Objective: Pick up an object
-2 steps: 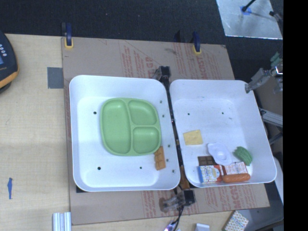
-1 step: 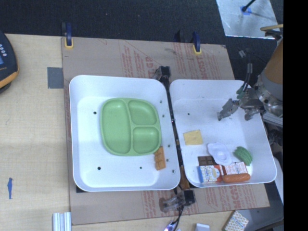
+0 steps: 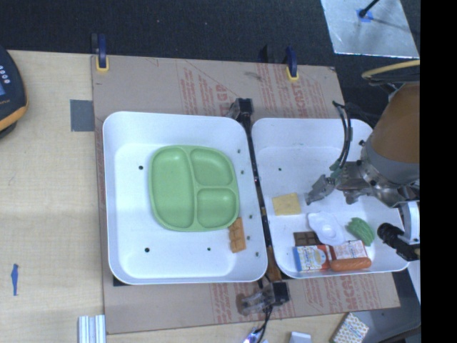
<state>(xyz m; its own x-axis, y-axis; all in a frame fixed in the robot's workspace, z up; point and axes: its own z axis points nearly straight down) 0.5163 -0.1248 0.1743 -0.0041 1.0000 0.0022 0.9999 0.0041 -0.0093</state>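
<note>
From my one camera above the bench I see two white bins side by side on a brown cardboard sheet.

The left bin holds a green divided plate with three compartments, lying flat near the middle. Just off its lower right corner lies a small orange-brown wafer, close to the bin's right wall.

The right bin carries the clutter, all in its lower half. A pale yellow square sits alone left of centre. Below it and to the right I make out a dark brown block, a small carton with a blue side, a white lump, a green piece, and a red-and-white packet with an orange sausage shape along its lower edge. These are packed so close that they touch or overlap.

The arm comes in from the right, and the gripper hangs over the right bin, above the white lump and right of the yellow square. I see nothing between its fingers, but I cannot tell whether they are spread or closed; they blur into a grey shape.

Blue and yellow clamps pin the cardboard at the top. A black and yellow device is cut off at the left edge.
</note>
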